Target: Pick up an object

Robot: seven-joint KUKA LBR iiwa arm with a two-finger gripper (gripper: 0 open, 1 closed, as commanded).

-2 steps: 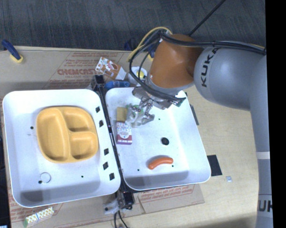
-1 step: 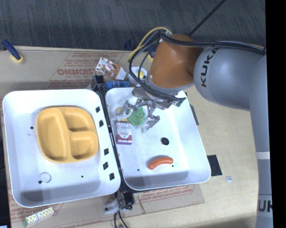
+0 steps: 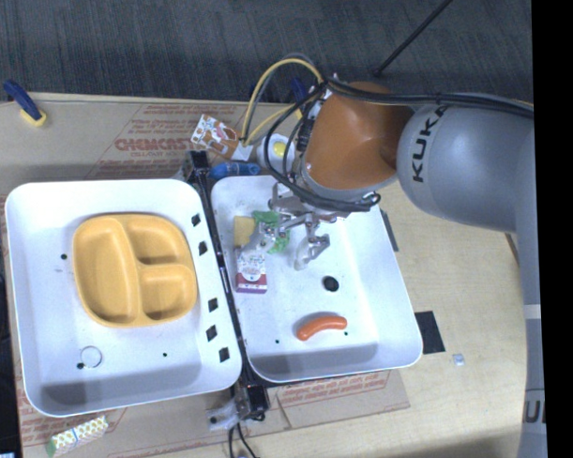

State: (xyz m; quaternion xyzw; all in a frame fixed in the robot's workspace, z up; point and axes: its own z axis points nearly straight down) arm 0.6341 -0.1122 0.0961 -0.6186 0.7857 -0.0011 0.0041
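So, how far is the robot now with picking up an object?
Done: the gripper is down in the right bin, near the green item and the small packet. In hand: nothing can be seen between its fingers. Left: the grasp and lift. The orange sausage lies untouched on the bin floor, and the yellow tray sits in the left bin.

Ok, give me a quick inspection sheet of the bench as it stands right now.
Surface: cardboard-covered bench; two white bins, left bin and right bin.
Job's things: right bin holds an orange sausage-shaped piece, a small packet, a yellow piece, a green piece; left bin holds a yellow divided tray.
Clutter: wrapper behind the bins; another in front.
Grippers: gripper low over the right bin, nothing seen between its fingers.
Cables: yellow and black loops at the wrist.
Surroundings: dark floor.
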